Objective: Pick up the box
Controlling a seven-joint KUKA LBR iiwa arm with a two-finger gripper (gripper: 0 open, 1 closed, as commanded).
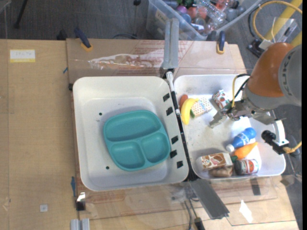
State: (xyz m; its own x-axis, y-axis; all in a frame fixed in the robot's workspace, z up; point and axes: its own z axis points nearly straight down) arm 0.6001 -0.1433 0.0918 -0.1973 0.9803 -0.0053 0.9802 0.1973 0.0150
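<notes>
White bins sit side by side on the worktop (pixel 33 128). The box (pixel 217 161) is seen lying at the right bin's (pixel 201 128) near edge, apart from the gripper (pixel 221 115), whose fingers appear spread, nothing between them. A teal tray (pixel 136 140) is held in the left bin (pixel 86 128)

A teal divided plate (pixel 136 140) lies in the left bin (pixel 84 128); right of it are a banana (pixel 186 109), a blue bottle (pixel 243 138) and a small can (pixel 247 166).
</notes>
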